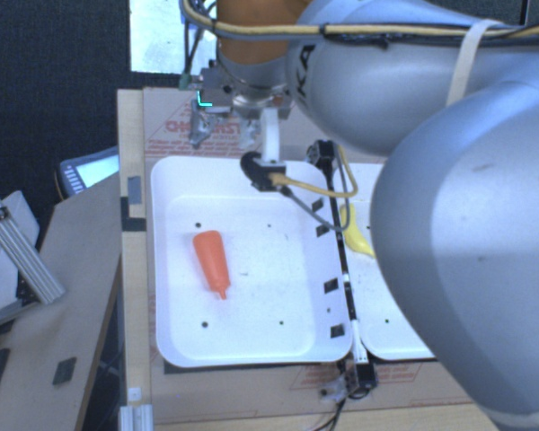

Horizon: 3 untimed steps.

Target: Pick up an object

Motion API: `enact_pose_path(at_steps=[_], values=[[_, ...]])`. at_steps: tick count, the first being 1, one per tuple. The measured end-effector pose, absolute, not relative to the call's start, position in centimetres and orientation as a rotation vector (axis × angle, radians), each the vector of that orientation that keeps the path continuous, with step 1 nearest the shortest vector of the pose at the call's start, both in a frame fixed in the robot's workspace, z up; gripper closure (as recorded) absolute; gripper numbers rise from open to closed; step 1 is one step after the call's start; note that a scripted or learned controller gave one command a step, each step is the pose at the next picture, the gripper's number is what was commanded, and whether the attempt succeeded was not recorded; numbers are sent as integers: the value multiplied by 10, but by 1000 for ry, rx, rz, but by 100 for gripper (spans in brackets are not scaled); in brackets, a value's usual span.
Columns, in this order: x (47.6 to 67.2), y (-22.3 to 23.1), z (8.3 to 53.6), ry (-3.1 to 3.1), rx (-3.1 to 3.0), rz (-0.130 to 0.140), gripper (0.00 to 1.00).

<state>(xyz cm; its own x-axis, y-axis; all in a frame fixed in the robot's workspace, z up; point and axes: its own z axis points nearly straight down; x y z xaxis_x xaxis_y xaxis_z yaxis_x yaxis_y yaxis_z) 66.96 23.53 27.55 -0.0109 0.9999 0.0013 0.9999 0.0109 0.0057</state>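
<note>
The gripper [235,136] hangs over the far edge of the left bin [175,335], its two fingers spread apart with nothing between them. Down in that bin lies the orange carrot-shaped object [212,260], on the left half of the floor, narrow end toward the near rim, well apart from the gripper. A yellow item [356,237] peeks out at the right bin's [391,344] left edge.

The left bin [251,348] lies mostly bare, with open floor all around the orange carrot-shaped object [212,261]. A black cable [328,232] crosses its right rim, and the grey arm [449,151] overhangs the right bin [391,330].
</note>
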Motion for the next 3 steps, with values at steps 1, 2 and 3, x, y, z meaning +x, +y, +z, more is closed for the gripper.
enact_pose_path(at_steps=[1,2,3], values=[[670,236,287,2233,2204,13,100],[668,235,249,2229,2214,-2,100],[669,235,263,2230,2211,6,100]])
